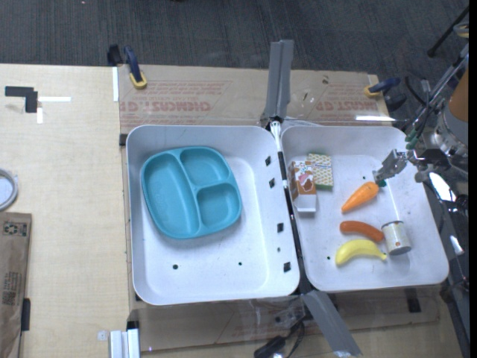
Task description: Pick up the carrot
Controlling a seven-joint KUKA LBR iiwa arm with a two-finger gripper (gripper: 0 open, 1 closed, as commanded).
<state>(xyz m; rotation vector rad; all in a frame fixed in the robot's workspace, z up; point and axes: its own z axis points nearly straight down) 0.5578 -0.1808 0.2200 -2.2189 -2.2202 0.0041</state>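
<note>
The carrot [361,195] lies in the right bin [328,144], orange, with its green top pointing up and right. My gripper [411,167] hangs over that bin's right side, just up and right of the green top. A grey part of it reaches down-left to within a short gap of the carrot's top. The carrot rests on the bin floor, and nothing is gripping it. The arm's wrist stands at the view's right edge.
Near the carrot lie an orange-red sausage-shaped piece [361,228], a banana [359,253] and a small metal can [396,239]. Two small cartons [309,179] sit by the bin's left wall. In the left bin [149,274] sits a blue divided plate [192,192].
</note>
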